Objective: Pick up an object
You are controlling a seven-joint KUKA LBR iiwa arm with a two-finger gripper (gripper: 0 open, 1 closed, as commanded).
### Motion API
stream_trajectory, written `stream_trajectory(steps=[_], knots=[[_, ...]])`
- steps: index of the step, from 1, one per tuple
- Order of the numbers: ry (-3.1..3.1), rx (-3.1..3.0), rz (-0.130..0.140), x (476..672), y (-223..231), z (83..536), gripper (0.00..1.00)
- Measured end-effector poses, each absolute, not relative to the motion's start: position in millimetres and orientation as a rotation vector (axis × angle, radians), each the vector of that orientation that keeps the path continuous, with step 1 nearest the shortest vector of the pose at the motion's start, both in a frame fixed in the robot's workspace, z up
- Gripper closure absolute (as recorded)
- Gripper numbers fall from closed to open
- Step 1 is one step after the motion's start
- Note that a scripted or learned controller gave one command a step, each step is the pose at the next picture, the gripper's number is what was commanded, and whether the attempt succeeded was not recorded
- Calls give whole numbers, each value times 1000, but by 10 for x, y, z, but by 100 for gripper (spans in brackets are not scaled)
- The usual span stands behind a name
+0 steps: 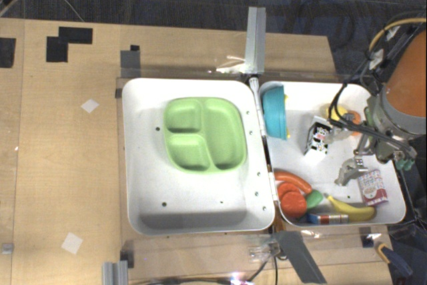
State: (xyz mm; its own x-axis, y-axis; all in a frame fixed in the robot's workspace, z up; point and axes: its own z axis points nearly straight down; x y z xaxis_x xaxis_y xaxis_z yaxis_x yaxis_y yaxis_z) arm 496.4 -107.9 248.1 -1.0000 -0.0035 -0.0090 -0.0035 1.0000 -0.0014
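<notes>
My gripper (357, 167) hangs over the right bin (297, 91), near its right side. Just below and to the right of it lies a small red-and-white packet (373, 186); I cannot tell whether they touch. A yellow banana (351, 207) lies along the bin's front wall. To its left are a green piece (315, 199), a round red-orange toy (291, 197) and an orange strip (291, 179). A small white-and-black box (319, 136) stands left of the gripper. At the bin's back left a blue bowl (274, 111) lies on its side.
The left bin (143, 143) holds a green divided plate (203, 133). A marker (325, 217) lies at the right bin's front edge. Cables and the orange-banded arm (405, 83) crowd the right bin's back right. A metal post (256, 43) stands behind the bins.
</notes>
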Motion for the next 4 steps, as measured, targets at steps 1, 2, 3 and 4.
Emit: stream_trajectory(steps=[1,2,3,4], knots=[[3141,91,2,5387,-1070,1289,0],[3121,257,0,5939,-1190,1229,0],[3106,356,0,5732,-878,900,0],[3096,454,-1,6040,-1399,990,0]])
